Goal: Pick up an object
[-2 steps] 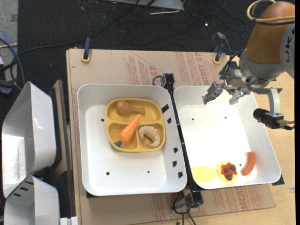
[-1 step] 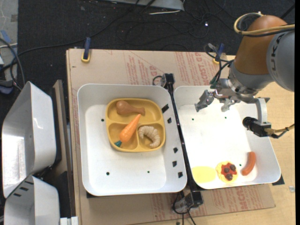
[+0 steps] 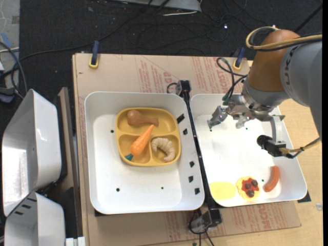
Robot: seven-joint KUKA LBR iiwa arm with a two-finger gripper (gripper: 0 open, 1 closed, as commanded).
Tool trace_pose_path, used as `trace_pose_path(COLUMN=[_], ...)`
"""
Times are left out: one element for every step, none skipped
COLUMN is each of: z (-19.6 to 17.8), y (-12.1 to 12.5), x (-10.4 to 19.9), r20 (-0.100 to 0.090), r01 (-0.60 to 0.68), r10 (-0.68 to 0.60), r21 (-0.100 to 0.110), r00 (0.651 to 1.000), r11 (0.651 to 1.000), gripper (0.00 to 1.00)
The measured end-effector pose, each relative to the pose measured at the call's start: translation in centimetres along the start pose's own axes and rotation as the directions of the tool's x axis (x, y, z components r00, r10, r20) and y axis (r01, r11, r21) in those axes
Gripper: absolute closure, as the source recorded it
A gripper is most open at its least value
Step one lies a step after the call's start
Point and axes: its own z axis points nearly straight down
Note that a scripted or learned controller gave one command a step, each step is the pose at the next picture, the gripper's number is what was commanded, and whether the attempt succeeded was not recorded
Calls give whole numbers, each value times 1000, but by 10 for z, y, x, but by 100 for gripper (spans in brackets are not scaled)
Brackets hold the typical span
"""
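the pincer (image 3: 229, 118) hangs over the far part of the right bin (image 3: 225, 152); i cannot tell its state. a sausage (image 3: 271, 179), a tart (image 3: 249, 186) and a yellow slice (image 3: 222, 190) lie along this bin's near edge.

The grey arm (image 3: 300, 68) reaches in from the right, orange band uppermost, its gripper (image 3: 227, 118) hanging near the right bin's far-left corner, holding nothing visible.

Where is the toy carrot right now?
The carrot lies in the yellow plate in the left bin, between the drumstick and the shrimp.
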Motion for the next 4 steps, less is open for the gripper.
trace_pose_path(z=[61, 47, -17, -79], y=[-9, -7, -6, -10], x=[1, 1, -1, 2], r20=[0, 0, 1, 1], r01=[-1, -1, 2, 3], r10=[1, 1, -2, -3], r21=[1, -5, -10, -11], r00=[1000, 1000, 1000, 1000], r11=[1000, 1000, 1000, 1000], gripper=[0, 100, 100, 100])
